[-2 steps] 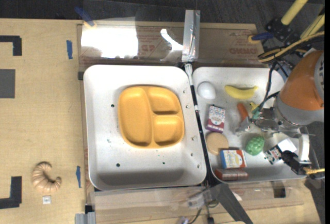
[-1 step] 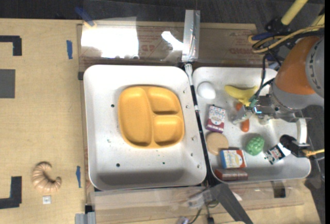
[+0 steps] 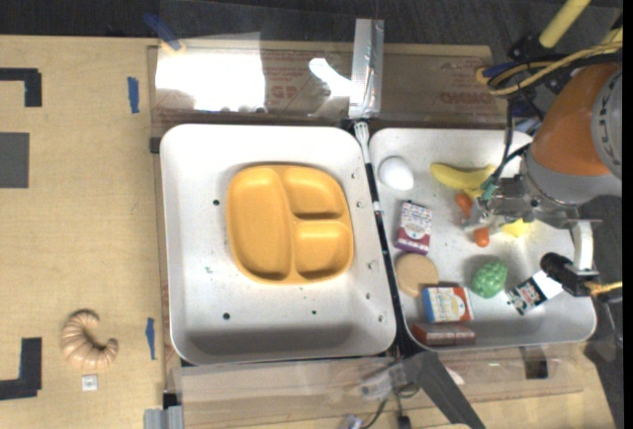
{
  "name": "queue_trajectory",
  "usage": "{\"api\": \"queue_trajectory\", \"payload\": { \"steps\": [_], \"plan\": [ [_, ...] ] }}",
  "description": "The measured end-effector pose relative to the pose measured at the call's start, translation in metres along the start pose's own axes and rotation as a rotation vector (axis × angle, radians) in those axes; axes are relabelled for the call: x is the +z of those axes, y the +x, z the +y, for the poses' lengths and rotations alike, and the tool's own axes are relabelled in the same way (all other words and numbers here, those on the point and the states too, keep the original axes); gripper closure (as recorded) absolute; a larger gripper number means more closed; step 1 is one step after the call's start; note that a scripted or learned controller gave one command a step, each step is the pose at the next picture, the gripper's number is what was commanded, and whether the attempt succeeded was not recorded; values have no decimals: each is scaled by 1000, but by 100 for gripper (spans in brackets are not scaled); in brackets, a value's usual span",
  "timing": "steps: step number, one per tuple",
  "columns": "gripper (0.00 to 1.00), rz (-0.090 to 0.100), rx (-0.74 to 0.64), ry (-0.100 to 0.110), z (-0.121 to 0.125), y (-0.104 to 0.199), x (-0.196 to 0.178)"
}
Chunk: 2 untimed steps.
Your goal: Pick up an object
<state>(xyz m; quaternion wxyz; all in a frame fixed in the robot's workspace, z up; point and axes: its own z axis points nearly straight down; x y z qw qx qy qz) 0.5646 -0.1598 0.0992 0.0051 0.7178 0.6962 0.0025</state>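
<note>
two white bins [image 3: 188, 219] sit side by side; gripper [image 3: 492, 214] hovers over a small orange carrot [image 3: 482, 237], its state unclear.

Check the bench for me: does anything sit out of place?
Yes. A croissant lies on the bench left of both bins, apart from the other items, which sit in the right bin.

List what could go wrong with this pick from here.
1. The gripper sits among close-packed things: a banana, small orange pieces and a green toy. It may well nudge a neighbour or grab two.
2. Those orange pieces look small and could slip out.
</note>
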Motion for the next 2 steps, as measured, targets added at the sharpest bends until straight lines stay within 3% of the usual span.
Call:
{"api": "queue_trajectory", "payload": {
  "steps": [1, 2],
  "plan": [
    [100, 4, -9, 0, 23, 40, -110],
    [100, 2, 101, 10, 35, 50, -108]
  ]
}}
